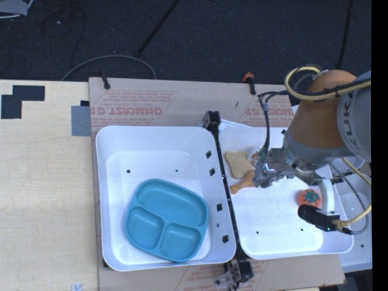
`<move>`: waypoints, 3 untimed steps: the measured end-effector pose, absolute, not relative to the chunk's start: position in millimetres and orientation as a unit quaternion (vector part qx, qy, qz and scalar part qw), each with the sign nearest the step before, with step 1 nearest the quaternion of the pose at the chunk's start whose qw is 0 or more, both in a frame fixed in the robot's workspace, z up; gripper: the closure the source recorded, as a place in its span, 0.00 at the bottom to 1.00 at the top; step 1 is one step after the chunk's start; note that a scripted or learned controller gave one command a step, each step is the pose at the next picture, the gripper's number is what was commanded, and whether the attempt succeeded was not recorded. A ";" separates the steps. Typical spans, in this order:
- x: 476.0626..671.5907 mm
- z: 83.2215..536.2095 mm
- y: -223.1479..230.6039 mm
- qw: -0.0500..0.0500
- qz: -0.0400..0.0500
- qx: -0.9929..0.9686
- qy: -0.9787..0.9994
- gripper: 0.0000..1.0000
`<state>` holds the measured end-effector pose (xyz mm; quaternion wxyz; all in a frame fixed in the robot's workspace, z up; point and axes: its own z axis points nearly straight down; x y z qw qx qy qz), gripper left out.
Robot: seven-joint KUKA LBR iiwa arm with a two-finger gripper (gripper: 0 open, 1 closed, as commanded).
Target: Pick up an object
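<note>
Reaching in from the right, the grey arm with an orange band (321, 117) bends down over the right shallow white bin (285, 247); its two-finger gripper (262, 176) sits low at the edge of a tan flat paddle-shaped piece (238, 161), seemingly touching it; whether it is clamped on anything, I cannot tell; a small orange round object with a green patch (309, 197) lies near the bin's right side; a blue divided plastic plate (167, 219) rests in the left white bin (118, 162).

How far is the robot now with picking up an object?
Done: the hand sits in the right bin, beside the tan object. In hand: I cannot tell whether it grips it. Left: lifting; the tan object and the small orange object lie in the bin.
</note>
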<state>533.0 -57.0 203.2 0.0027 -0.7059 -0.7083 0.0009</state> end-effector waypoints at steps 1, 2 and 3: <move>524.0 197.4 -9.9 0.003 0.001 -0.706 -0.708 1.00; 511.5 209.1 50.5 0.002 0.000 -0.705 -0.709 1.00; 494.3 215.0 109.7 0.002 0.001 -0.705 -0.709 1.00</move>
